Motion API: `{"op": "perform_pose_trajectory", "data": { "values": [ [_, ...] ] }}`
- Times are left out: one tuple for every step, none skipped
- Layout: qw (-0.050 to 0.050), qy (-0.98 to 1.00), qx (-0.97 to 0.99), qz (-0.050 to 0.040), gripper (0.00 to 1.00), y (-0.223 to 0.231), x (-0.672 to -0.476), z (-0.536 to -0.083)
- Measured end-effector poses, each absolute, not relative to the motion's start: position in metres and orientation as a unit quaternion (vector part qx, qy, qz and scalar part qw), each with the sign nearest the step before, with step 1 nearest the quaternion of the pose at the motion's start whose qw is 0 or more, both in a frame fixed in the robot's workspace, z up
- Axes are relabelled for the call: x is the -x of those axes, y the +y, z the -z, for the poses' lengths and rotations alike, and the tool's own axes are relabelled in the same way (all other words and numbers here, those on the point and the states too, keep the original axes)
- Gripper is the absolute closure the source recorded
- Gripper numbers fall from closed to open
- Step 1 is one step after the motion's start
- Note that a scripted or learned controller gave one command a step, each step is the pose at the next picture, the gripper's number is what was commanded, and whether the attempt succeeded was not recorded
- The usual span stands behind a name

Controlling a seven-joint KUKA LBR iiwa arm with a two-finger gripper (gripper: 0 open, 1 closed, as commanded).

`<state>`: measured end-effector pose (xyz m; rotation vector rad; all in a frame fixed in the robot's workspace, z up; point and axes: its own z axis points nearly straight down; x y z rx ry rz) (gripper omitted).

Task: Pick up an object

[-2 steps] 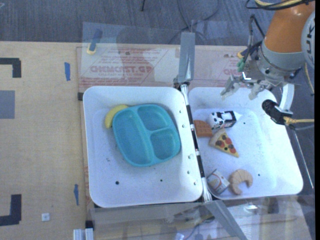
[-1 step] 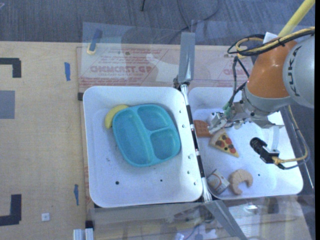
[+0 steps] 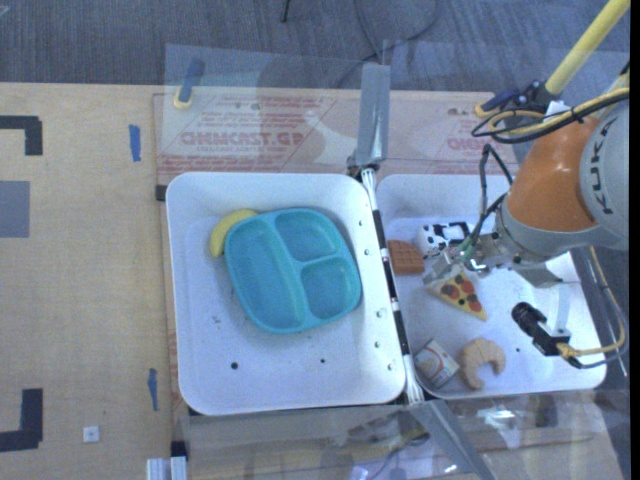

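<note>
My gripper (image 3: 452, 264) hangs low in the right bin (image 3: 560, 373), close above the upper end of a toy pizza slice (image 3: 462, 294). A black-and-white toy (image 3: 444, 235) lies just behind the gripper. To its left, by the bin's left wall, sits a brown waffle-like square (image 3: 406, 257). A tan croissant (image 3: 483, 360) and a small tin-like object (image 3: 435, 363) rest near the front edge of the same bin. The grey arm with its orange band (image 3: 548, 193) comes in from the right and covers the bin's back right part.
The left bin (image 3: 200, 358) holds a teal divided plate (image 3: 292, 268), with a yellow banana (image 3: 226, 229) poking out from under its back left edge. A raised divider (image 3: 385, 288) runs between the two bins. Yellow cables (image 3: 590, 33) trail from the wrist.
</note>
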<state>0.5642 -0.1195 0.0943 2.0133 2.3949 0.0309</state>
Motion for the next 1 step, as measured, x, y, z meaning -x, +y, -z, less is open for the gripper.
{"op": "perform_pose_trajectory", "data": {
  "values": [
    [0.010, 0.795, -0.606, -0.0102, 0.00, -0.1503, -0.5336, -0.0944]
  ]
}}
